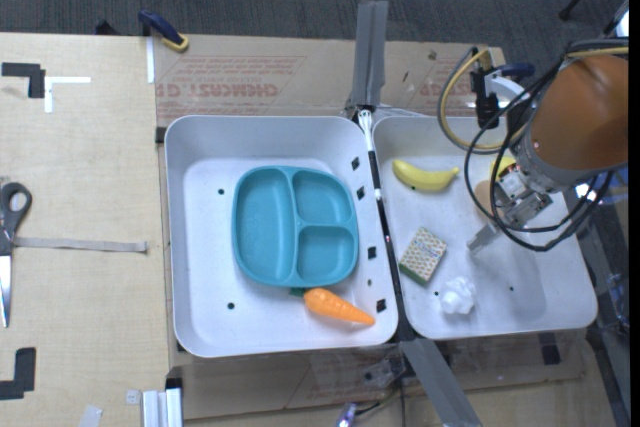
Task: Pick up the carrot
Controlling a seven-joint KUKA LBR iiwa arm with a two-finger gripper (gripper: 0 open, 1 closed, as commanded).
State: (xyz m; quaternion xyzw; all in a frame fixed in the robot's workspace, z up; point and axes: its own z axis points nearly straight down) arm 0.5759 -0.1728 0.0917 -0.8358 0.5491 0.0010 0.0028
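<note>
Over in the left bin (190,245) sat the blue divided plate (296,225), and that plate was the marker for everything. The carrot (338,307) lay just below the plate's lower edge, its thick end touching or nearly touching the rim, its tip pointing away toward the divider between the bins. It looked like a toy: light, stiff, smooth-skinned, so probably a bit slippery and inclined to roll. The best hold, at a guess, was across the thick middle, fingers closing square to its length, with the plate rim crowding one side.

Moving right of the plate, across the divider, the right bin (560,310) held a banana (425,175), a patterned sponge block (423,255) and a crumpled white scrap (458,296). Farther right again hung the gripper (500,220), well apart from the carrot and over the wrong bin. Cables and the wrist blocked the view, so whether it was spread or pressed together I couldn't tell. Nothing showed pinched in it.
</note>
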